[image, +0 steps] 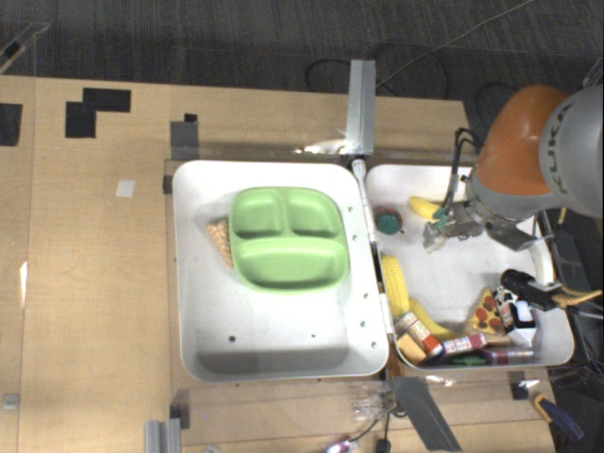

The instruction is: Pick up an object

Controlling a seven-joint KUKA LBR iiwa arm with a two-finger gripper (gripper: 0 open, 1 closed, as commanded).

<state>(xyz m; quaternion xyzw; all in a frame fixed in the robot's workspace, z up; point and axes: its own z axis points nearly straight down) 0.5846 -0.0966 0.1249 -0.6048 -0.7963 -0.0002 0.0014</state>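
Over the right bin, your gripper hovers near the banana and teal cap; can't tell its state. Drop between them and you could easily grab nothing, or shove the banana away.

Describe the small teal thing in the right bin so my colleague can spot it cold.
Start at the right bin, the one the arm reaches into. Along its left wall, near the far end, sits a small round teal object on bare white floor, with the gripper to its right. It is the bin's one blue-green item: the corn cob nearer the camera and the banana beside it are yellow.
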